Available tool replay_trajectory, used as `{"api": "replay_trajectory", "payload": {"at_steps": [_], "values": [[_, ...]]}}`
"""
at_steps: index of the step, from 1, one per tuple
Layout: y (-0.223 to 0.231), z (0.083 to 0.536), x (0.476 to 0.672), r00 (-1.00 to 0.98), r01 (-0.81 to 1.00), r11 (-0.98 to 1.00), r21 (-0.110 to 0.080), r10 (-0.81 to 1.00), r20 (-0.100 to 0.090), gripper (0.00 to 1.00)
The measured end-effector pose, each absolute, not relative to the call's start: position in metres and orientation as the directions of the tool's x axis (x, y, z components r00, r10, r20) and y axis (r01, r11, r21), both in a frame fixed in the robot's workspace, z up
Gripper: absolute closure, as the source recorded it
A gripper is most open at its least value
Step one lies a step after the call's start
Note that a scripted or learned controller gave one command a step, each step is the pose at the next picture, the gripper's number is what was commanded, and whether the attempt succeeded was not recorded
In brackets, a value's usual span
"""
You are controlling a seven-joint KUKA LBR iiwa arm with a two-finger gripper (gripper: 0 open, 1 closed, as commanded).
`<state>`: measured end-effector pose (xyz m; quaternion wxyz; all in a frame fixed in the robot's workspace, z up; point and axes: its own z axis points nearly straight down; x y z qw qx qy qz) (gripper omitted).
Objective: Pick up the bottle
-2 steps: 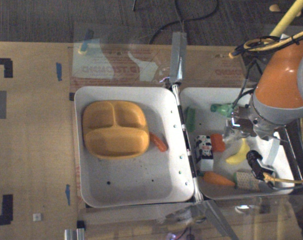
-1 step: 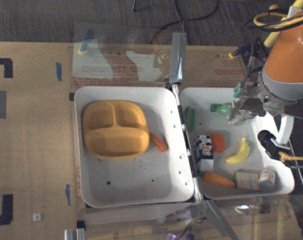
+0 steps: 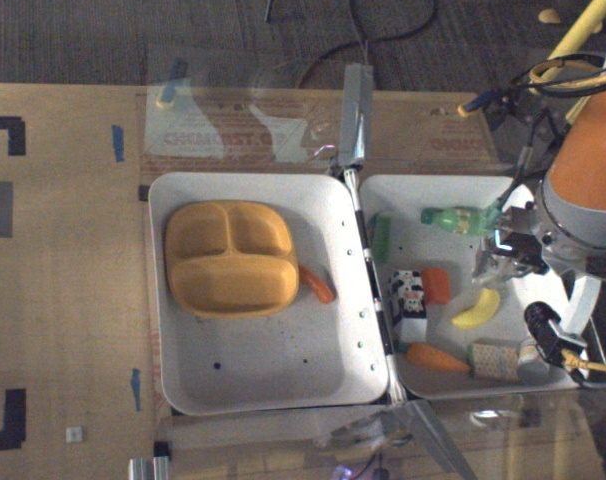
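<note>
The bottle [image 3: 457, 218] is pale green and lies on its side near the far wall of the right bin [image 3: 403, 193], its darker green end pointing left. My gripper [image 3: 500, 256] hangs over the right part of that bin, just below and to the right of the bottle's right end. The grey wrist with its orange band [image 3: 586, 163] rises behind it at the right edge. Nothing is visibly held by the gripper.
The right bin also holds a green piece [image 3: 381, 236], a cow-patterned block [image 3: 410, 294], a red-orange piece [image 3: 436, 285], a banana [image 3: 478, 310], a carrot [image 3: 435, 358] and a beige block [image 3: 495, 360]. The left bin [image 3: 283, 378] holds an orange divided plate [image 3: 230, 258] and a small orange piece [image 3: 317, 285].
</note>
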<state>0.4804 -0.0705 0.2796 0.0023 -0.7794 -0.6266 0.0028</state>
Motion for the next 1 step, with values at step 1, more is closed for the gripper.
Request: {"api": "replay_trajectory", "payload": {"at_steps": [1], "values": [[-0.0412,0.2882,0.4996,0.480,0.877,-0.480,-0.002,0.877,-0.004,1.00]]}}
